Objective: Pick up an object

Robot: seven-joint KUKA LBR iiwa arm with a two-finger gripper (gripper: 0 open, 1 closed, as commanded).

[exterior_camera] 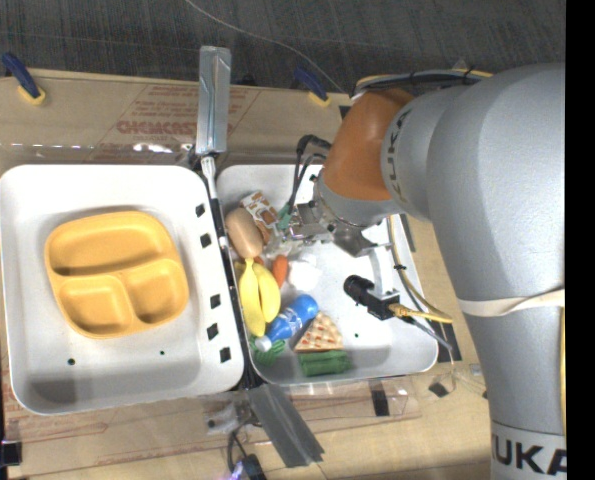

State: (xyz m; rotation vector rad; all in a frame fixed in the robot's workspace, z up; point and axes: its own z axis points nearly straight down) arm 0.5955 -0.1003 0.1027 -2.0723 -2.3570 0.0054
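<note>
The arm is reaching low into the right bin, its jaws hidden so I cannot tell their state, apparently going for the toys crowded along the divider, like the banana and bottle.

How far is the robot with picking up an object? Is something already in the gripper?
Done: the arm has reached over the right bin. In hand: the gripper is low among the toy food, beside the hot dog and carrot; whether it holds anything I cannot tell. Left: lifting an object out. The banana, bottle and the yellow tray in the left bin lie untouched.
</note>
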